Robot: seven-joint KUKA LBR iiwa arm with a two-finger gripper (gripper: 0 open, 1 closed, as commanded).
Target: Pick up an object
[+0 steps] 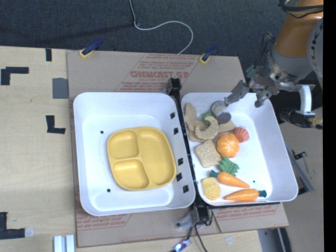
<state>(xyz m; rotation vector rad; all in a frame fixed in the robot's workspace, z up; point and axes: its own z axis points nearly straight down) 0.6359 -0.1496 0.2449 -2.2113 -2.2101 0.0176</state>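
Above right white bin's (278, 140) far edge, two-finger gripper (245, 95) hangs, fingers apart, nothing between; round orange plastic fruit (228, 145) lies well below, among toy foods.

Yellow tray (140, 158) in left white bin (89, 109); orange carrots (232, 180), orange fruit (228, 145) in right bin (278, 156).

One fixed camera looks down at a slant over both white bins (84, 140), arm (296, 30) entering right.
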